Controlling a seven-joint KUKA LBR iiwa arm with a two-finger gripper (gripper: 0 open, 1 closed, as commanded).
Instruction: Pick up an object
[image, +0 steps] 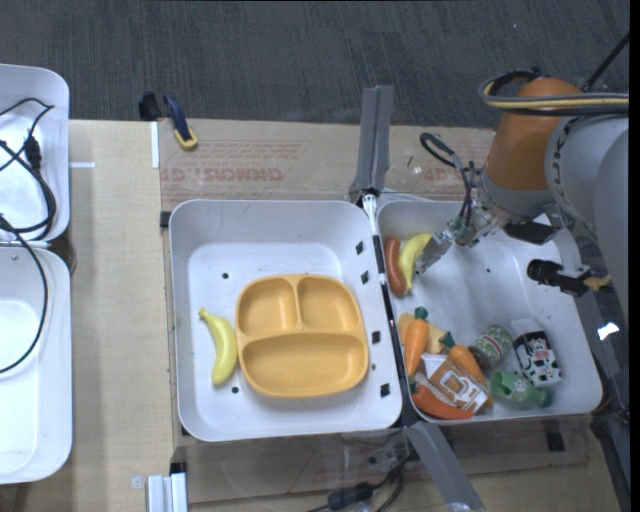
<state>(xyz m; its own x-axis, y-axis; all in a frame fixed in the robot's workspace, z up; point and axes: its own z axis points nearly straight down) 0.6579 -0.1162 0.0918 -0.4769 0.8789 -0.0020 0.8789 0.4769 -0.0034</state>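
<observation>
Carrots (415, 345) crowd our right bin's (575, 310) near edge; farther back, our gripper (432, 253) touches a banana (410, 258) beside the divider. Grip state, we cannot tell. Best we center over it, clear of the sausage (395, 268).

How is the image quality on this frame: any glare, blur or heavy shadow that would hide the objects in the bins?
Camera view: lighting is even and soft, with faint shadows under the tray and the left banana; the white left bin is bright but not blown out; the right-bin clutter is sharp enough to tell carrots apart; the gripper near the second banana is small and dark, so its detail is lost.
</observation>
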